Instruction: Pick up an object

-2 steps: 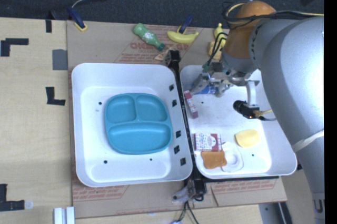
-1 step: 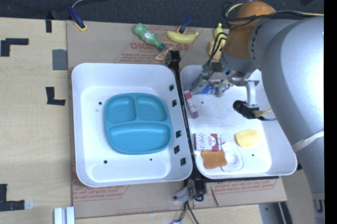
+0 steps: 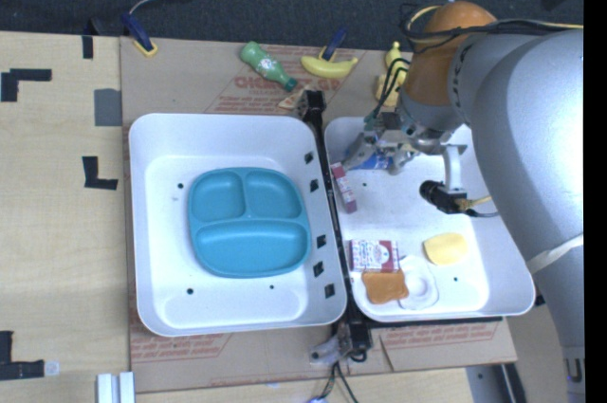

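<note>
My gripper (image 3: 377, 148) hangs low over the far left part of the right bin (image 3: 493, 292), under the grey arm with its orange band. Just left of it and nearer the camera, a small maroon bottle (image 3: 344, 189) lies by the bin's left wall. A bit of blue (image 3: 376, 162) shows right at the gripper; I cannot tell what it is. Nearer the front of this bin lie a red and white carton (image 3: 372, 254), an orange toast-like piece (image 3: 384, 287), a white round piece (image 3: 421, 290) and a pale yellow lump (image 3: 446, 248).
The left bin (image 3: 156, 164) holds a blue divided plate (image 3: 249, 221). Behind the bins, on the cardboard, lie a green bottle (image 3: 266, 64) and a banana (image 3: 329, 64). The bulky arm covers the right bin's right side.
</note>
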Controlling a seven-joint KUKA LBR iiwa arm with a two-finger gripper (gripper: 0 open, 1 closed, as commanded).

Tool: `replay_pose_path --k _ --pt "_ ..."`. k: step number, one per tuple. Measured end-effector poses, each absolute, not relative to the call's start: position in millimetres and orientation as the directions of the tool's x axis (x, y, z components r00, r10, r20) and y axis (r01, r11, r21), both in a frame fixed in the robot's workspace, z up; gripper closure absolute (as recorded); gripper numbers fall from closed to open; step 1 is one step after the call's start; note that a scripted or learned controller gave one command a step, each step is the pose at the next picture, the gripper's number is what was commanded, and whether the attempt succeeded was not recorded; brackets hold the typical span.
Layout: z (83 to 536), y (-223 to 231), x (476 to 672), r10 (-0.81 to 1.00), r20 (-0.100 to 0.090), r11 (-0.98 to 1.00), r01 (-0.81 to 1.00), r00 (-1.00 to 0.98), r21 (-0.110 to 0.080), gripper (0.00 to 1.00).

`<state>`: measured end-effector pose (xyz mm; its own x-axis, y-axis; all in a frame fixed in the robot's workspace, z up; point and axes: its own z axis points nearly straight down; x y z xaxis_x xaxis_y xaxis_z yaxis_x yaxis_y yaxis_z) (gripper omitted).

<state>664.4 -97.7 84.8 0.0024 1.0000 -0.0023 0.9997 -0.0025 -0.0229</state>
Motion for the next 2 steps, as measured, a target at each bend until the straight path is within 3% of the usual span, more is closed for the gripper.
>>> replay_pose_path --k 2 --pt "84.5 -100.6 664.7 1.000 0.005 0.001 1.000 0.000 -0.024 0.00"
